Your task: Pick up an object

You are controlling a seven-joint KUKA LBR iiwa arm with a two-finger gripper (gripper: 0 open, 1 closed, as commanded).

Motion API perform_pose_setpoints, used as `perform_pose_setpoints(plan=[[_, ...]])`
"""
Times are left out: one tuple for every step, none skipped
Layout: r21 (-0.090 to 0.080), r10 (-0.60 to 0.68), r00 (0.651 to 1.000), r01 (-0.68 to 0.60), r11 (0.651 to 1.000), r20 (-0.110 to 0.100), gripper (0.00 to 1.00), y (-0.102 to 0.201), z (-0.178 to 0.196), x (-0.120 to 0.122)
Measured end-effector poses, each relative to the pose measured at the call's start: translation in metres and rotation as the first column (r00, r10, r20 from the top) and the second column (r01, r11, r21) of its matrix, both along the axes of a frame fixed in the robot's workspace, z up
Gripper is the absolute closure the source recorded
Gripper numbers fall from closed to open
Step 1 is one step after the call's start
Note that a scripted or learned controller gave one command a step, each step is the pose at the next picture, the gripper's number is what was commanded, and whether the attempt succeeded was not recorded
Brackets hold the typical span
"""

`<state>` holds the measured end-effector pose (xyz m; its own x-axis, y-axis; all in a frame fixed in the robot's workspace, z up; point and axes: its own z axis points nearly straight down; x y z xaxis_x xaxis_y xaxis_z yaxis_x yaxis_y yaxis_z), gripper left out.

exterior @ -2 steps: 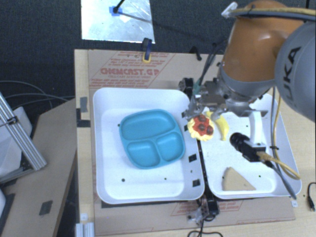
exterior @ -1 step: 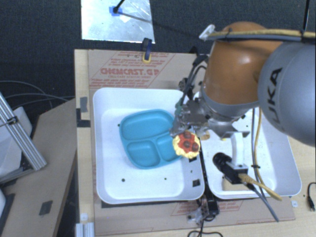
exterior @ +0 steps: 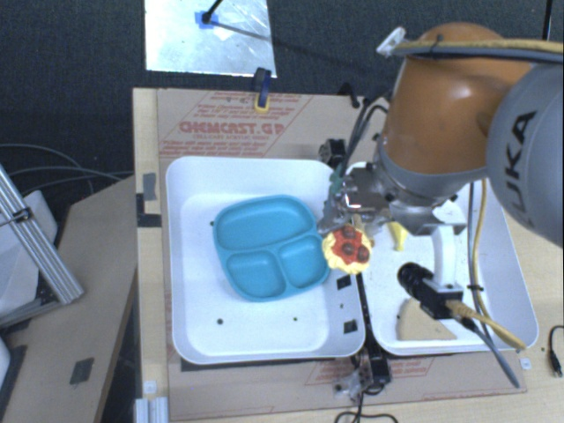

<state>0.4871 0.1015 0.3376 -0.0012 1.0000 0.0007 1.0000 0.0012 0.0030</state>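
Look at the seam between the two bins: the gripper (exterior: 350, 223) hangs there, just above a small yellow and red toy (exterior: 346, 248) that sits at the right edge of the left bin (exterior: 189, 236), over the divider. You cannot tell from this angle whether the toy is clamped or merely lying under the wrist, and the state of the grip itself cannot be read, since the arm's bulk (exterior: 441, 122) covers it. Treat the pick as unconfirmed. The blue tray (exterior: 269, 258) lies in the middle of the left bin, its right rim just beside the toy, so a sideways nudge could catch the tray and drag it. The toy straddles the raised bin edges, which makes a poor seat; it could tip into either bin if contact is off centre. In the right bin (exterior: 520, 307) a tan wedge (exterior: 421, 324) lies by the front edge and a small yellow piece (exterior: 397, 234) nearer the middle, and the hanging cable (exterior: 480, 315) passes close over them, so it may snag as the arm lifts.
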Motion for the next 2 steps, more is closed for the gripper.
perform_pose_setpoints(plan=[[0.001, 0.005, 1.000, -0.005, 1.000, 0.000, 1.00, 0.062, 0.029, 0.000], [-0.002, -0.004, 1.000, 0.004, 1.000, -0.009, 1.00, 0.012, -0.084, -0.001]])
